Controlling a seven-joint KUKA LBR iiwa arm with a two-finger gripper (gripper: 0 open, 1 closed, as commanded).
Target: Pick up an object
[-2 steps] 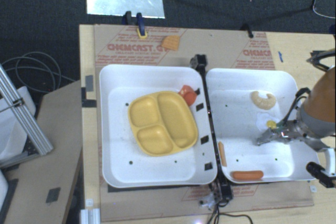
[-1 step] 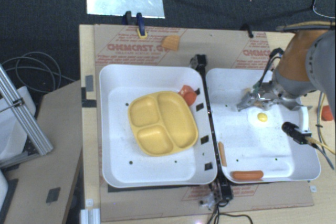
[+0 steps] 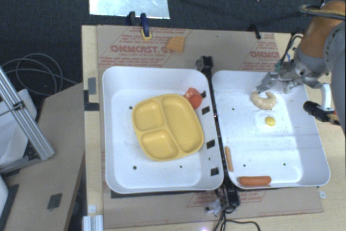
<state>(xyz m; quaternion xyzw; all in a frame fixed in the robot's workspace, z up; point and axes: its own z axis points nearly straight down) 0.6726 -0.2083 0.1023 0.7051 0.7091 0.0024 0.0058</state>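
The end effector (image 3: 275, 79), its grip state impossible to tell, should centre squarely over the croissant (image 3: 263, 99) just beside it before descending.

yellow tray (image 3: 167, 128), white bins (image 3: 121, 170), perhaps-red sausage (image 3: 254, 181)

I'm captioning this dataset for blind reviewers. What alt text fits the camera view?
A grey robot arm's gripper hovers at the far side of the right white bin, just above a pale shrimp-like toy. That bin also holds a fried egg, a sausage and a small orange stick; the left bin holds a yellow divided plate and a red toy.
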